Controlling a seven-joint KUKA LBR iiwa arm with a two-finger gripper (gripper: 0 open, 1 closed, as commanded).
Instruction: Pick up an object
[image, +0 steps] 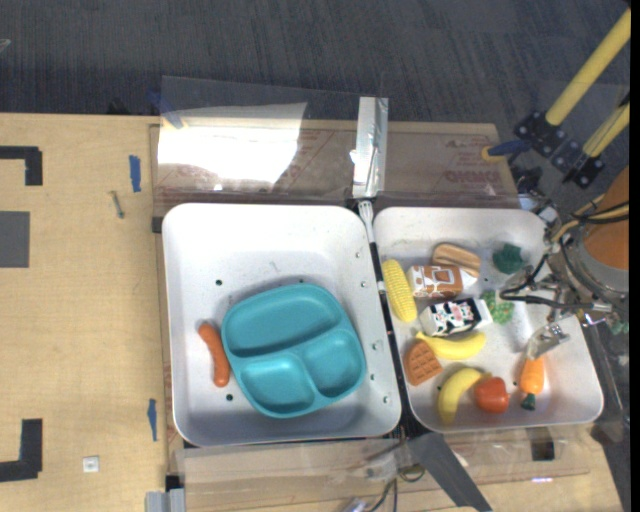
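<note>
The right bin (585, 400) holds several toy foods: a corn cob (400, 290), a hot dog bun (455, 257), a brown carton (440, 282), a black-and-white carton (452, 316), two bananas (458, 347) (455, 390), a waffle (422, 362), a tomato (491, 394), a carrot (532, 378) and a green piece (508, 258). My gripper (548, 338) hangs low over the right side of this bin, just above the carrot and right of the black-and-white carton. I see nothing held in it.
The left bin (190, 240) holds a teal divided plate (292, 348) with an orange sausage (214, 353) lying beside its left edge. The arm's orange band (612, 250) and cables reach in over the right bin's right rim. Yellow bars (590, 65) stand at the top right.
</note>
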